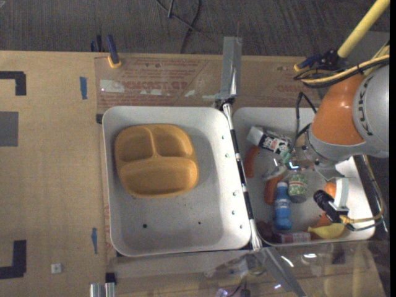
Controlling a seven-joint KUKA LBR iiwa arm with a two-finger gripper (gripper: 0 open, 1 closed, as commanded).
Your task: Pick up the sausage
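The sausage (250,161), a short reddish-brown piece, lies upright along the left wall of the right bin (242,124). My gripper (292,163) hangs over the middle of that bin, under the grey wrist and orange band, to the right of the sausage and apart from it. It stands just above a green can (297,188). The wrist hides the gripper's tip.
An orange elongated piece (270,191), a blue bottle (282,208), a white and black packet (268,140), a banana (328,231) and a pink item (294,237) crowd the right bin. The left bin (185,228) holds a yellow divided plate (156,159).
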